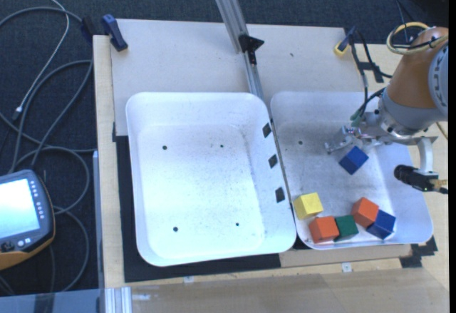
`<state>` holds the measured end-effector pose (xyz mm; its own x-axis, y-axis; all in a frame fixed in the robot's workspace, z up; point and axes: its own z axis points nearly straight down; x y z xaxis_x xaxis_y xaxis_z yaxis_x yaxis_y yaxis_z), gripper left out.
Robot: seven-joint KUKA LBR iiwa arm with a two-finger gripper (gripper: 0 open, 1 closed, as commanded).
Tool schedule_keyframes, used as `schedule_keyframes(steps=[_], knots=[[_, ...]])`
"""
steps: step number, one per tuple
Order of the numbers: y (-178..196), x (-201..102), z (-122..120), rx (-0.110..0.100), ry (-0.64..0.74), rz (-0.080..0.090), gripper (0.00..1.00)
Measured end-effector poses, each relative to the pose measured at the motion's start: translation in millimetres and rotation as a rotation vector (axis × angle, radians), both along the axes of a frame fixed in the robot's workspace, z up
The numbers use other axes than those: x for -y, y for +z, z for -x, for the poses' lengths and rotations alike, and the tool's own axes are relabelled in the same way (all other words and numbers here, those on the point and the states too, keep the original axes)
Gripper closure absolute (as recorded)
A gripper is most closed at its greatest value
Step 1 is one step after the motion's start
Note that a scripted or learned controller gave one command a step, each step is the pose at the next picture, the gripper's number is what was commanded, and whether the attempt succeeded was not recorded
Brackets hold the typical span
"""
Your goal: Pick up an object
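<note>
Near bin edge, well below fingers: orange cube (324, 229), green cube (347, 227), second orange cube (365, 210), dark blue cube (382, 224) clustered touching; yellow cube (308, 205) just left of cluster. All lie in right shallow white bin (306, 119). Two-finger gripper (350, 145) hovers above bin interior; blue cube (353, 160), tilted, sits directly under fingertips, touching or just beside them. Cannot tell whether fingers open, closed, or gripping cube. Left shallow white bin (142, 119) well left of fingers. Grey arm with orange band (415, 90) extends right and behind gripper.
</note>
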<state>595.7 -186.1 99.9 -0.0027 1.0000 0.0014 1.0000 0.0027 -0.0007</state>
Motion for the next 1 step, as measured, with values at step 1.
schedule_keyframes(steps=[1], knots=[[-0.5,-58.0,31.9,-0.004,0.002,-0.003,0.0]])
